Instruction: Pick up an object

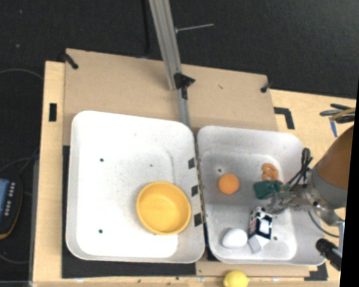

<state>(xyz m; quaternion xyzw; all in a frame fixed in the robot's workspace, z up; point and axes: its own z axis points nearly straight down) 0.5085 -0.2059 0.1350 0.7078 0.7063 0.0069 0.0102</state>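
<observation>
I see the gripper (274, 194) over the right bin (249, 143), touching a crumpled dark-green soft object (265, 189). I cannot tell its jaw state. A smooth orange ball (228, 184) lies just left; round, no long axis.

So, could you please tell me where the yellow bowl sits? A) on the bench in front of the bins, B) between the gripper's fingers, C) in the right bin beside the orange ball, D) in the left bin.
D: the yellow bowl rests in the left bin, toward its near right corner, while the orange ball lies in the right bin.
</observation>
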